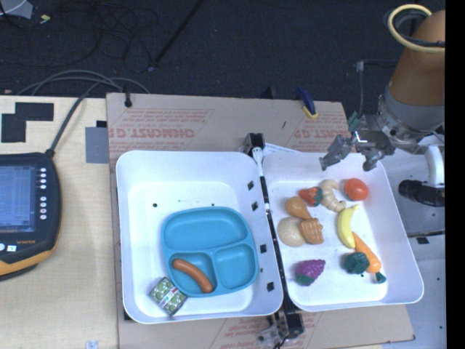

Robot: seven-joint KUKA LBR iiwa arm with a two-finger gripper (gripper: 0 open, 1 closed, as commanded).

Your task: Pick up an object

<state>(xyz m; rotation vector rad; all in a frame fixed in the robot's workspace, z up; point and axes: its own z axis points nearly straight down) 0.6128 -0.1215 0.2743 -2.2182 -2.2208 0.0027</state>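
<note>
While the gripper (351, 153) hangs over the far edge of the right bin (407, 267), its fingers are spread apart with nothing between them, so the pick has not yet been made. Every candidate object lies loose in that bin: a tomato (355, 189) sits nearest the gripper, just below it in the view, with a pale knobbly piece (331, 193) and a small red and green item (311, 194) beside it. Further toward the near side lie a banana (346, 226), a carrot (367, 251), a green broccoli piece (356, 263), a purple bunch of grapes (309, 270) and some tan, bread-like pieces (301, 224). The left bin (138, 195) holds a blue divided tray (211, 231) with a sausage (192, 275) in one compartment, and a small green carton (167, 295) beside the tray. By my reading the task is at its start: choosing, descending, closing and lifting are all left, and the tomato looks the easiest reach.
</note>
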